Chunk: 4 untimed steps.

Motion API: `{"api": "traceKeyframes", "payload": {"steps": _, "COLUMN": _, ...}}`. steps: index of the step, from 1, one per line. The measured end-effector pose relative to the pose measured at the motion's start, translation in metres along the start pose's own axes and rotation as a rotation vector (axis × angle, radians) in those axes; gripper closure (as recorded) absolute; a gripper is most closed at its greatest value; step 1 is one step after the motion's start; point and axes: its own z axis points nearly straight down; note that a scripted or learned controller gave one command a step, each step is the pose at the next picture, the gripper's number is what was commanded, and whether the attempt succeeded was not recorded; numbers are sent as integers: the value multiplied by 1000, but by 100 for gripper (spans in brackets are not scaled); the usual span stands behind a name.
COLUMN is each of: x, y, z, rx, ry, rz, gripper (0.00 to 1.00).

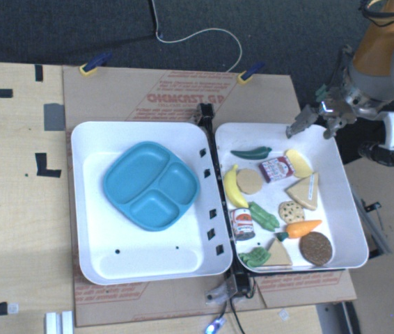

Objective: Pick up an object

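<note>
The tool (313,124) hangs with its fingers spread and nothing between them above the right bin's (347,186) far right corner, so the nearest pick, the yellow lemon (298,162), lies just nearward and slightly left of it.

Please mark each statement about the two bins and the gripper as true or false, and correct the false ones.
1. The blue divided plate lies in the left bin. True.
2. The gripper holds the banana. False: the gripper is above the right bin's far edge with nothing between its fingers, and the banana lies in that bin.
3. The carrot lies in the right bin. True.
4. The green chili pepper lies on the blue plate. False: it lies in the right bin, near its far edge.
</note>
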Motion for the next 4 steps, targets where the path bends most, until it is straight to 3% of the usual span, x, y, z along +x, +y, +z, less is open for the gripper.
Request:
{"api": "traceKeyframes", "payload": {"steps": 1, "x": 54, "y": -47, "z": 59, "rx": 10, "ry": 5, "rz": -3, "gripper": 0}}
{"api": "traceKeyframes", "payload": {"steps": 2, "x": 97, "y": -68, "z": 28, "rx": 1, "ry": 2, "rz": -4, "gripper": 0}}
{"api": "traceKeyframes", "payload": {"steps": 3, "x": 156, "y": -131, "z": -15, "rx": 1, "ry": 3, "rz": -6, "gripper": 0}}
{"api": "traceKeyframes", "payload": {"steps": 4, "x": 153, "y": -129, "z": -21, "rx": 5, "ry": 1, "rz": -3, "gripper": 100}}
